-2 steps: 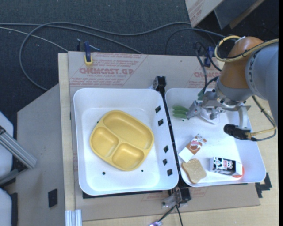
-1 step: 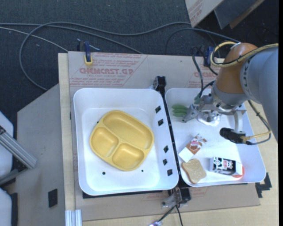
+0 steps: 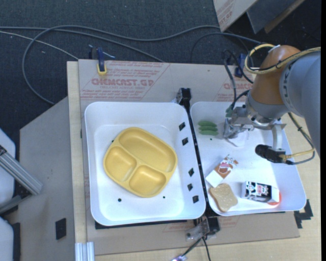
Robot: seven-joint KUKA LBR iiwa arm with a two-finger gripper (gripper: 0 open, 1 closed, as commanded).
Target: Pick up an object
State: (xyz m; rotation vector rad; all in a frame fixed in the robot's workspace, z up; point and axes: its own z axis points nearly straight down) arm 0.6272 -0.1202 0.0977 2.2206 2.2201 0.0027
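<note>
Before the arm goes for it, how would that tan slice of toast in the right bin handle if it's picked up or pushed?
The tan bread-shaped slice lies flat at the near edge of the right white bin, so it probably slides rather than rolls or tips. It looks like a moulded toy, so likely stiff and light. Its low profile may leave the tool little edge to grip.

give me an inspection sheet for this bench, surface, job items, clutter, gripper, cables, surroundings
Surface: bench bears left bin and right bin.
Job's things: right bin holds green item, packet, bread, carton.
Clutter: yellow tray in left bin.
Gripper: gripper low in right bin, beside green item.
Cables: cable loops across floor behind bench.
Surroundings: dark floor; cardboard top right.
</note>
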